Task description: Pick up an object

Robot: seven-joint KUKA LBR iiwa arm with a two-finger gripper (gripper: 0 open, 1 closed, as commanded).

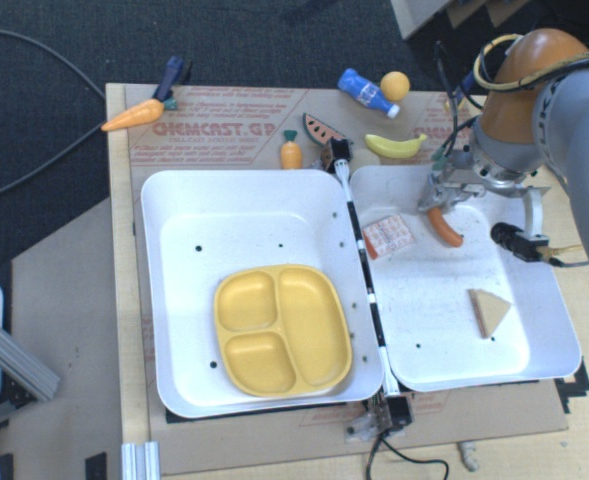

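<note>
Cardboard [224, 133] reads "CHEMCAST" | gripper [444, 196] over sausage [446, 228], right bin [534, 363] | claw state unclear

Right white bin [534, 358], three small things inside. Near the top, about twelve o'clock: a little orange-red sausage [446, 228], lying flat, tilted, one end up toward ten o'clock, just under the gripper [444, 196]. To its left, about ten o'clock in the bin: a small square packet [387, 236], white with red marks, lying flat near the bin's left wall. Down at about four o'clock: a tan wedge [490, 313], like a slice of bread or cheese, lying well apart from both.
</note>
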